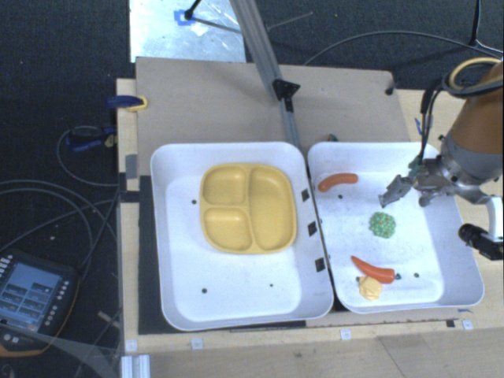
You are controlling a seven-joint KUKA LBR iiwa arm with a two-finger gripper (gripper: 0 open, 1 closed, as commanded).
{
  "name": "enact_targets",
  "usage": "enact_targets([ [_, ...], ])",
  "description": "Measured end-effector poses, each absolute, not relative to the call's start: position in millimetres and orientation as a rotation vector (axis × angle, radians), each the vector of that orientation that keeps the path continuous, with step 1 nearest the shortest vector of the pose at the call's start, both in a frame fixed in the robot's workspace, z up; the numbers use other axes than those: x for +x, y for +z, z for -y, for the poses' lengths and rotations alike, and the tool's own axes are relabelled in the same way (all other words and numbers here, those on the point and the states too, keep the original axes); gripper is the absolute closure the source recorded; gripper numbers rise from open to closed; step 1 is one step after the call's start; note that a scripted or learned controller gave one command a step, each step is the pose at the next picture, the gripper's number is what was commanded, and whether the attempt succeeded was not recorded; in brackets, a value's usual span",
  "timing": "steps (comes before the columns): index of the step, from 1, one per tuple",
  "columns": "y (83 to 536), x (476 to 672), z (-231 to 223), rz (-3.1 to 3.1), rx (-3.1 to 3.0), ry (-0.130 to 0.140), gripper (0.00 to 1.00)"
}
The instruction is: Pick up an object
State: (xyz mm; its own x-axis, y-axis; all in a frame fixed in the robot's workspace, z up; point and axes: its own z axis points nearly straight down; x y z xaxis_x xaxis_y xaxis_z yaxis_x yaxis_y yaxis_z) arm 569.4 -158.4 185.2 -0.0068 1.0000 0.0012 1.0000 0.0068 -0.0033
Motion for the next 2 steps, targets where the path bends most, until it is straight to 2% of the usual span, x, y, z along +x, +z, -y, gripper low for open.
enact_targets([
  [2,90.5,565.3,157.9,2.220,-2.219,0.003,0.00],
])
